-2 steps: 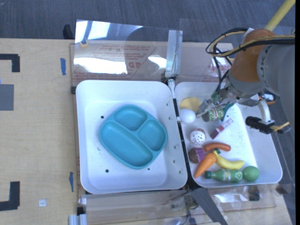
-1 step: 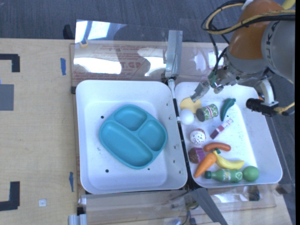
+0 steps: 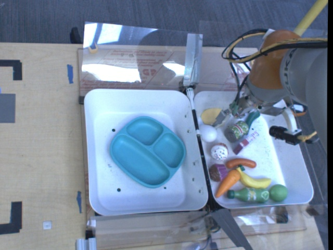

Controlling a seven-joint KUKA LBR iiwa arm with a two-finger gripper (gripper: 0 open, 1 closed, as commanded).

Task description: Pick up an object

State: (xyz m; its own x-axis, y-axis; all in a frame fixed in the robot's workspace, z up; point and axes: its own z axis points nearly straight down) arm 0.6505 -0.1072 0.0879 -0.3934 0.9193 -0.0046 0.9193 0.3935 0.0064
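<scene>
The objects you are choosing among are lying in the right bin [image 3: 299,178], crowded toward its near and left side. A small green-labelled can [image 3: 238,130] is sitting just under the pincer [image 3: 235,110], with a purple stick-like piece [image 3: 245,141] touching its near side and a teal bottle shape [image 3: 252,119] just beside it. To the left you are seeing a yellow lemon-like piece [image 3: 210,115], a white ball [image 3: 208,134] and a speckled white egg [image 3: 219,152]. Nearer the front edge, a red chili [image 3: 240,163], a carrot [image 3: 228,183], a banana [image 3: 255,181], a green bottle [image 3: 250,195] and a lime [image 3: 278,192] are lying close together, several touching.

The pincer is hanging low over the can and teal bottle at the bin's far left part; you cannot tell how far apart its tips are standing, nor whether anything is between them.

The left bin [image 3: 99,139] is holding a teal divided plate [image 3: 148,150]. Both bins are resting on the counter [image 3: 36,139].
</scene>
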